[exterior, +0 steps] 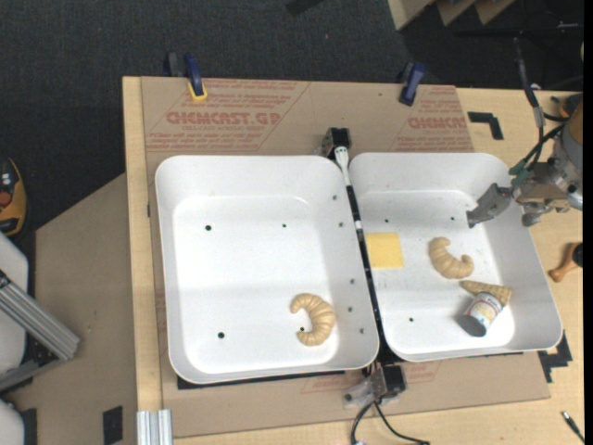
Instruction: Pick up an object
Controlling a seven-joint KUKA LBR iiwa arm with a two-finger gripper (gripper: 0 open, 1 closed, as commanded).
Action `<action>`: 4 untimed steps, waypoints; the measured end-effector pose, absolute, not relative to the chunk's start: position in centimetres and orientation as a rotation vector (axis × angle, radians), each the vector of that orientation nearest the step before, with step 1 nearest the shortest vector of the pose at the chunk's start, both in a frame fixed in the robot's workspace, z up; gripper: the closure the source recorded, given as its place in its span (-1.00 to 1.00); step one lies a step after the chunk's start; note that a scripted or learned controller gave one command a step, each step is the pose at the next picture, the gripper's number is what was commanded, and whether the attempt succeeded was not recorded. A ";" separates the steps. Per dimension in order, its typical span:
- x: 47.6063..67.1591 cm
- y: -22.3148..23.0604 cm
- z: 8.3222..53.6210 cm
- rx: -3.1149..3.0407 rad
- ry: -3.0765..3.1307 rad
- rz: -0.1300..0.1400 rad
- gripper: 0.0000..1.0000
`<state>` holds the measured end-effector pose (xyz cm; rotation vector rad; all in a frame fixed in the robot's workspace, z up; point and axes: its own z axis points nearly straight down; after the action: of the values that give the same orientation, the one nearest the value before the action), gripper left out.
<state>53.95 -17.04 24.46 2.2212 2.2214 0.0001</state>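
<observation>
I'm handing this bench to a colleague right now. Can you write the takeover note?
Gripper: over the far right part of the right bin, nothing seen between its fingers; whether they are open or shut can't be told.
Right bin holds: a yellow square near its left wall, a croissant at its middle, a small jar lying near the front right with a cone-shaped piece touching it.
Left bin holds: a second croissant at its front right.
Done: nothing lifted.
Left: pick up an object; the right bin's croissant lies nearest the gripper.
</observation>
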 end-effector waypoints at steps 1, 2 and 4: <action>55.1 -11.0 46.3 2.201 2.216 0.021 -1.00; 55.0 -11.3 46.3 2.214 2.218 0.003 1.00; 60.9 -5.4 34.9 2.208 2.222 0.012 1.00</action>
<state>60.94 -5.36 34.92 2.2078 2.2218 0.0118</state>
